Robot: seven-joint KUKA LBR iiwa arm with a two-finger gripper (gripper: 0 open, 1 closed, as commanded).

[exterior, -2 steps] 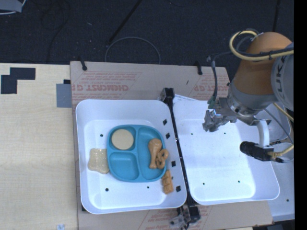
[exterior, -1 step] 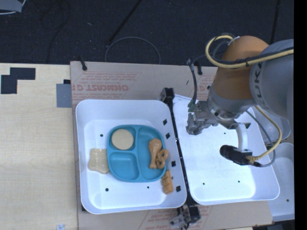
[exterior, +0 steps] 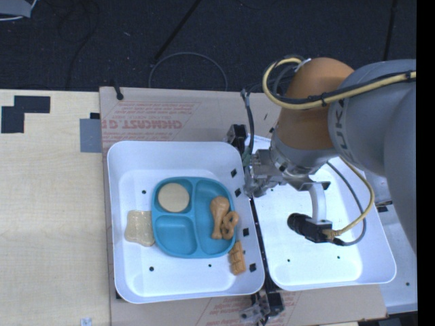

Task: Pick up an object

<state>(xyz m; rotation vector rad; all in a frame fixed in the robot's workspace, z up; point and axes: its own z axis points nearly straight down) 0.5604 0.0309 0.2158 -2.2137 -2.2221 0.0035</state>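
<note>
The left bin [exterior: 129, 277] holds a blue divided tray [exterior: 178, 236]. On the tray lie a round tan biscuit [exterior: 173, 197], a toy drumstick [exterior: 219, 212] and a small pretzel [exterior: 230, 224]. A pale slice of toast [exterior: 140, 227] lies just left of the tray. A small brown piece [exterior: 236, 258] sits by the tray's lower right corner. My gripper [exterior: 250, 180] hangs over the divide between the two bins, just right of the tray's upper right corner. It sits under the orange wrist, and I see nothing in it.
The grey arm covers the upper part of the right bin [exterior: 319, 267]. A black connector [exterior: 307, 227] on a yellow cable hangs over that bin's middle. Cardboard lies under both bins, and a wooden bench top spreads to the left.
</note>
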